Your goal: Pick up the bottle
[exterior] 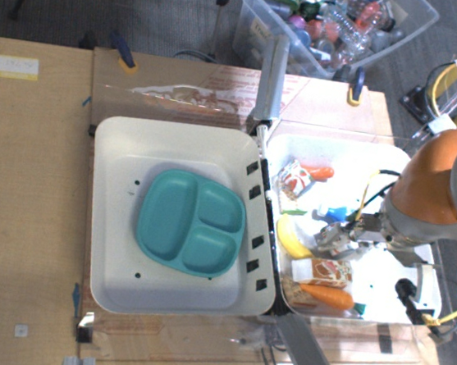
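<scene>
The bottle, small and clear with a blue cap, lies in the middle of the right bin. My gripper hangs low just in front of it, reaching in from the right over the bin floor. The gripper's metal tip sits between the bottle and a red-and-white box. Whether it touches the bottle is unclear. The orange band of the arm rises above the bin's right side.
The right bin also holds a banana, a red-and-white carton, a small orange piece and a carrot. A teal divided plate lies in the left bin. A clear tub of clutter stands behind.
</scene>
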Robot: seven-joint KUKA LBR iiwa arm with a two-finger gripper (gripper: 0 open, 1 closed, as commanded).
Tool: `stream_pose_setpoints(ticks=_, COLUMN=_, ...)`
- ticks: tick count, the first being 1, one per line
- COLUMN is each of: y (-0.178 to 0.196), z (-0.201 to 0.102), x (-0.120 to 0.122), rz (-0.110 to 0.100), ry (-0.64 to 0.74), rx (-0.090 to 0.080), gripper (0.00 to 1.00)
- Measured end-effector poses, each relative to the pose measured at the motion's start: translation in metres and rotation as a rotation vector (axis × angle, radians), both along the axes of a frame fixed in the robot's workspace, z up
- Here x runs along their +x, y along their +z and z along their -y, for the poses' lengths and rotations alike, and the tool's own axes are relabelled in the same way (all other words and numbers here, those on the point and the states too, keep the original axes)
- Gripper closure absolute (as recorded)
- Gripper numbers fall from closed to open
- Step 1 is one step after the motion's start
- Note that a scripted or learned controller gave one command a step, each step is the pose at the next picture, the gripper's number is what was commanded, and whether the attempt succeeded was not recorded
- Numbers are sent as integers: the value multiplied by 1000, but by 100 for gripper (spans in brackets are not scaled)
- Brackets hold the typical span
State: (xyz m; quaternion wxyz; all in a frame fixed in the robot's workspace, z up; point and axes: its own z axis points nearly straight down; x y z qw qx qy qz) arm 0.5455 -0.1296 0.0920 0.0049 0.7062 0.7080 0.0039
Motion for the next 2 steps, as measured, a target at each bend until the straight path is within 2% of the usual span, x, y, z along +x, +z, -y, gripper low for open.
stream_pose_setpoints(ticks=1, y=0, z=-28, x=-58, rz=18, ry=-213, rx=-2, gripper=0)
stream_pose_setpoints(ticks=2, y=94, z=-94, x=38, rz=-10, ry=120, rx=1, gripper=0)
